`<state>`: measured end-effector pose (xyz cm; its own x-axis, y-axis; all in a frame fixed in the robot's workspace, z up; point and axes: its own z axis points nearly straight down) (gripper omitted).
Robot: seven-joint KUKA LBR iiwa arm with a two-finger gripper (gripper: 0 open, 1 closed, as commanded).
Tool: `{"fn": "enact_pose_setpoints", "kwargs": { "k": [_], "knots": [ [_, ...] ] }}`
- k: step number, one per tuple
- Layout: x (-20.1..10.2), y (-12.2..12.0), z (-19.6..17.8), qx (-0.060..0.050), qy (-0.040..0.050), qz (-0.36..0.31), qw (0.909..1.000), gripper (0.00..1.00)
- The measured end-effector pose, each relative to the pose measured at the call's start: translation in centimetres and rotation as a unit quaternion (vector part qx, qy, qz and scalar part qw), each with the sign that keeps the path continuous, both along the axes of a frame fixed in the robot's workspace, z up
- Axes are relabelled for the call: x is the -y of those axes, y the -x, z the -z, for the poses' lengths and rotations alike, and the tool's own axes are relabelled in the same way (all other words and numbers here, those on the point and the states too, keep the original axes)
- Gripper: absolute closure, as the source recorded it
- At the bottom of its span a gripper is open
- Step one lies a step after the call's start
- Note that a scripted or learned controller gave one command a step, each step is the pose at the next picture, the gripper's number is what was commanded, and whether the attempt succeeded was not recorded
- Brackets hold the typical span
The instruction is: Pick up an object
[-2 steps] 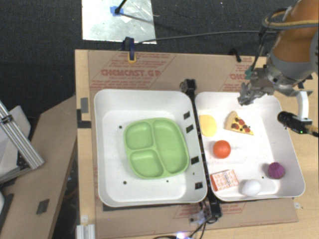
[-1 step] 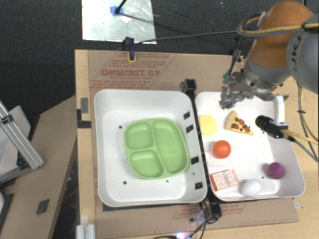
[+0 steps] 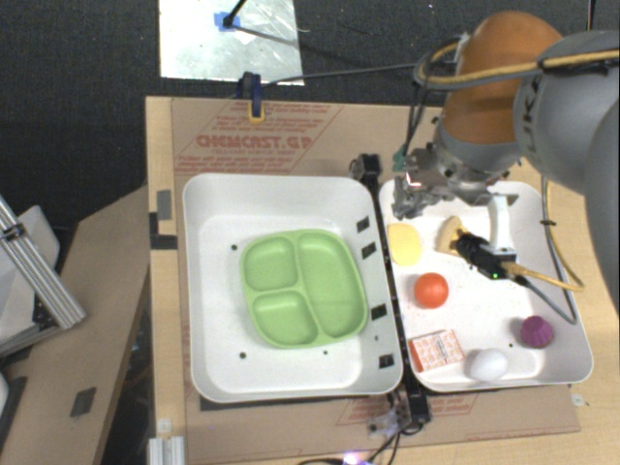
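— Reaching in from the right, grey arm point(image 3: 572, 105) bending down over the far end of the right bin point(image 3: 562, 356), orange band above the wrist. Gripper point(image 3: 412, 200) hanging low just above the yellow object point(image 3: 405, 243).

— Gripping anything?

— Cannot tell; tip too blurred. Lying loose in that bin: yellow object, orange ball point(image 3: 431, 290), purple ball point(image 3: 536, 331), white egg point(image 3: 487, 364), red-printed packet point(image 3: 437, 350).

— Reading any writing?

— Showing "CHEMCAST GP" in red on the brown board point(image 3: 281, 134). Sitting in the left bin point(image 3: 208, 260): green divided tray point(image 3: 302, 288).
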<state>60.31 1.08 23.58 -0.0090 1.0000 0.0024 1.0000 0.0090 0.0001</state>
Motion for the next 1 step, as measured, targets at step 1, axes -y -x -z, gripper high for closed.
{"fn": "enact_pose_setpoints", "kwargs": {
  "k": [1],
  "knots": [
    [-5.32,0.87,-0.60,0.000,-0.0003,0.000,1.0000,1.00]
  ]
}}
